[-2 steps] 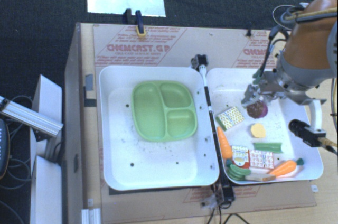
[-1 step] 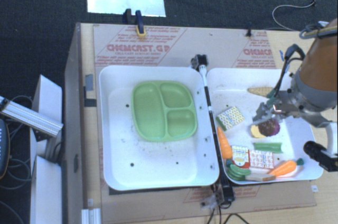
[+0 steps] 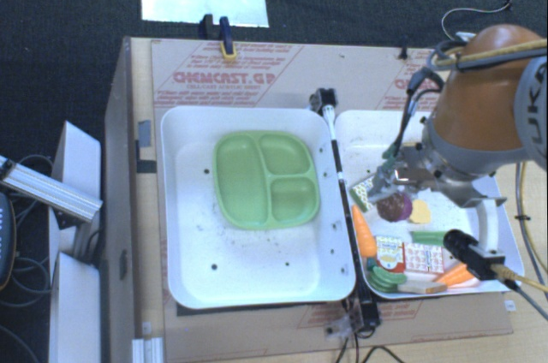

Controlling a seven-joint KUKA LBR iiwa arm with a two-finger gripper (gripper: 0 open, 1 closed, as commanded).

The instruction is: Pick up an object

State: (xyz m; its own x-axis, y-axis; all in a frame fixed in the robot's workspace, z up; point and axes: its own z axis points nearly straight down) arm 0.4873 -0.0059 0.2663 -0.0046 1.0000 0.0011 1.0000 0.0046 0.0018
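My gripper (image 3: 391,184) hangs over the right bin (image 3: 368,130), near its left-middle part. Directly below its tip lies a dark purple round object (image 3: 396,207), touching or nearly touching it. Whether the purple object is gripped is hidden by the wrist. Around it lie an orange carrot (image 3: 366,234), a yellow piece (image 3: 420,214), a green stick (image 3: 433,238) and a small printed box (image 3: 416,255).
The left bin (image 3: 184,181) holds a green divided plate (image 3: 265,180). A second orange carrot (image 3: 456,273) and a green ring (image 3: 385,276) rest along the right bin's front edge. A black clamp (image 3: 324,100) sits where the bins meet at the back.
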